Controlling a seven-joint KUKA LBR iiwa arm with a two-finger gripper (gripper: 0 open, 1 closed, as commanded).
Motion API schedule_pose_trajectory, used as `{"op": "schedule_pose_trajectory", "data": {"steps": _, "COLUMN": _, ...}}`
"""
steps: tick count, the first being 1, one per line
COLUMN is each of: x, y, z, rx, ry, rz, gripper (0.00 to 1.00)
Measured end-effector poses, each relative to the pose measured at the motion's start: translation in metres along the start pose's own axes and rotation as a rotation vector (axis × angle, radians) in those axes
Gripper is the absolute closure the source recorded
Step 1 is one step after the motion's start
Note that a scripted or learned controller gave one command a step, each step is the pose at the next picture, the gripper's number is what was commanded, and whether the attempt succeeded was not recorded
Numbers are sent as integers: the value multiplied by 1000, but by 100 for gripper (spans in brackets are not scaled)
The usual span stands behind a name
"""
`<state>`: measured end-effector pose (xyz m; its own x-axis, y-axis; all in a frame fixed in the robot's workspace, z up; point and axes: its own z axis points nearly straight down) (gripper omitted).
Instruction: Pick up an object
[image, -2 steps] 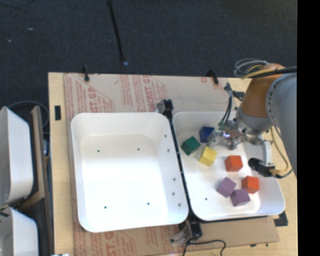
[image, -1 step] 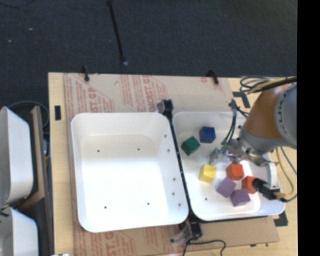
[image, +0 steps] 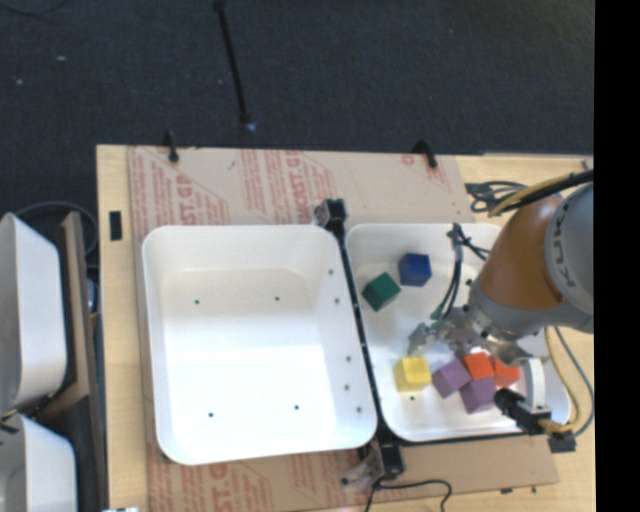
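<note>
Here the gripper (image: 452, 338) hangs low in the right bin (image: 400, 420), just above the yellow block (image: 412, 374) and purple blocks (image: 465, 384); whether it is clenched cannot be told; green block (image: 380, 291) and blue block (image: 415, 269) lie apart.

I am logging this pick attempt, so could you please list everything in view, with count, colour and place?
Bins: 2, white; left bin and right bin side by side on the bench.
Blue cube: 1, far part of right bin.
Green cube: 1, beside the blue cube, nearer the divider.
Yellow cube: 1, near part of right bin.
Purple blocks: 2, right of the yellow cube, close together.
Orange block: 1, next to the purple blocks, under the wrist.
Cardboard sheet: 1, brown with red print, under the bins.
Arm: 1, grey and orange, over right bin.
Gripper: 1, low above the blocks.
</note>
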<state>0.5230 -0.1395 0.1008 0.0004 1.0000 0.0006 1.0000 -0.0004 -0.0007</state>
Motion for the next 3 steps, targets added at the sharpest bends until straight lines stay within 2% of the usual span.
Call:
{"op": "schedule_pose_trajectory", "data": {"steps": 1, "x": 21, "y": 78, "z": 0, "rx": -3, "ry": -1, "rz": -3, "gripper": 0}}
{"op": "schedule_pose_trajectory", "data": {"steps": 2, "x": 19, "y": 131, "z": 3, "rx": 18, "ry": -4, "rz": 5, "gripper": 0}}
{"op": "schedule_pose_trajectory", "data": {"steps": 3, "x": 20, "y": 133, "z": -2, "rx": 17, "ry": -5, "rz": 8, "gripper": 0}}
